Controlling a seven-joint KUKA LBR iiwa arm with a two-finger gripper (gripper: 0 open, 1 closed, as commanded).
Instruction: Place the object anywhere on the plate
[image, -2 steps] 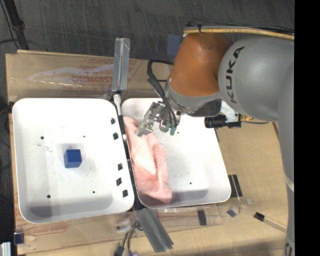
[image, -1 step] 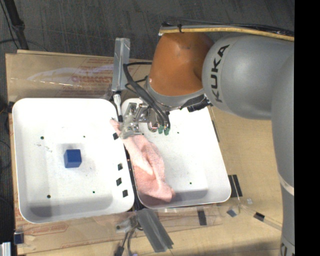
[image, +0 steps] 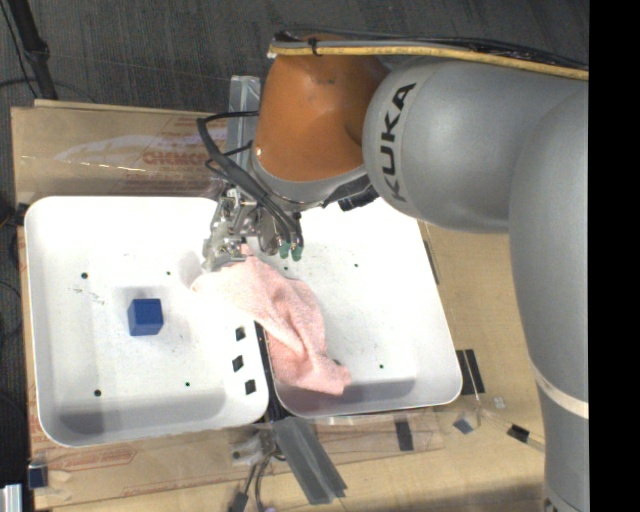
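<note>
A pink cloth (image: 290, 325) lies stretched across the ridge between the two white bins. Its lower end rests in the right bin (image: 400, 290), near that bin's front wall. Its upper end rises toward the left bin (image: 70, 250). My gripper (image: 238, 252) hangs from the orange wrist band, right over that upper end. It is shut on the cloth's top corner, which is pulled up to a point between the metal fingers (image: 216, 248). A small blue cube (image: 146, 316) sits on the left bin's floor, well to the left of the gripper.
The big grey arm (image: 470, 140) covers the back right of the scene and the right bin's far corner. Brown cardboard (image: 110, 140) lies behind the bins. Black clips (image: 240, 362) mark the ridge between the bins.
</note>
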